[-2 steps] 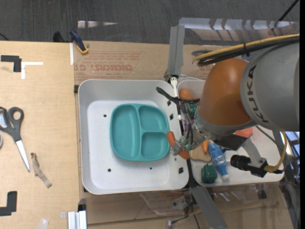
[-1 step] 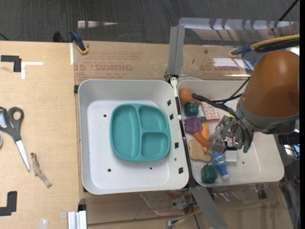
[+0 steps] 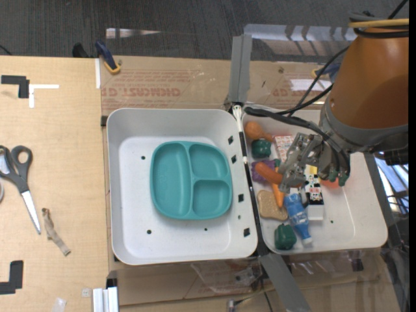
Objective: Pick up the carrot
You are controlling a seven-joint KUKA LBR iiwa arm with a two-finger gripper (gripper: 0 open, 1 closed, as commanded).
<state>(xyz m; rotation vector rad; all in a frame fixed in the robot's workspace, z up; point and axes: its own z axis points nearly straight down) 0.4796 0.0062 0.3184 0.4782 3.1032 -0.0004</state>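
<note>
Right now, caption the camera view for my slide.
Gripper hovers over the carrot amid toys in the right bin; teal tray sits left.

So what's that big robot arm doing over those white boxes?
The robot arm is reaching into the right bin, which is full of toy food and small items. Its gripper hangs just above the pile, close to the orange carrot it is meant to pick up. The left bin holds a teal divided plate. Scissors lie on the bench.

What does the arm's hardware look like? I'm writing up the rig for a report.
The arm is bulky and rounded, orange on top with a grey section beneath. Black cables loop along its side. The gripper is slim grey metal with dark fittings.
</note>
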